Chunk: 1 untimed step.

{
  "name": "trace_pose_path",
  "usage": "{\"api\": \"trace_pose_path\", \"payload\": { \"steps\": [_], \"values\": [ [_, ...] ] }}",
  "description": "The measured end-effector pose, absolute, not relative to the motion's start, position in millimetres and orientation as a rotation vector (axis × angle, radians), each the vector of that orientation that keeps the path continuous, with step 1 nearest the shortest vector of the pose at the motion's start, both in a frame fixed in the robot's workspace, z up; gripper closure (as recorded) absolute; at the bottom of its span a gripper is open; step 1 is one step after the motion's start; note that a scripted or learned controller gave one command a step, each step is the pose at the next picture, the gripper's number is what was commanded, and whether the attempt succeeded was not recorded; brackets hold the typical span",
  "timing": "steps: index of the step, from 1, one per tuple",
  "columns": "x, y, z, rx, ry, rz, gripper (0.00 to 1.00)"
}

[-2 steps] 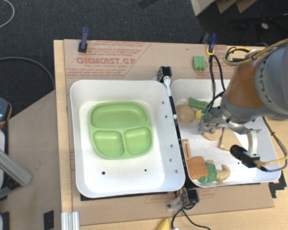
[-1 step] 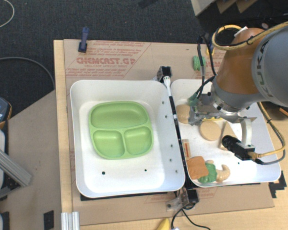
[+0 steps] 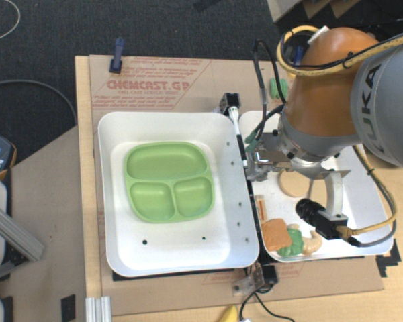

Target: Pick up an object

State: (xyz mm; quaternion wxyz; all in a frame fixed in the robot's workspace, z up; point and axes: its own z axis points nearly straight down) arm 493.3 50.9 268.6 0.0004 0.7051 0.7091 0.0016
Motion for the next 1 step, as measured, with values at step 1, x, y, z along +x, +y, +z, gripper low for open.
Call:
{"api": "trace_pose_path", "payload": {
  "steps": [1],
  "values": [
    [480.0, 30.4, 452.8, 2.211, 2.214, 0.025, 1.0]
  ]
}}
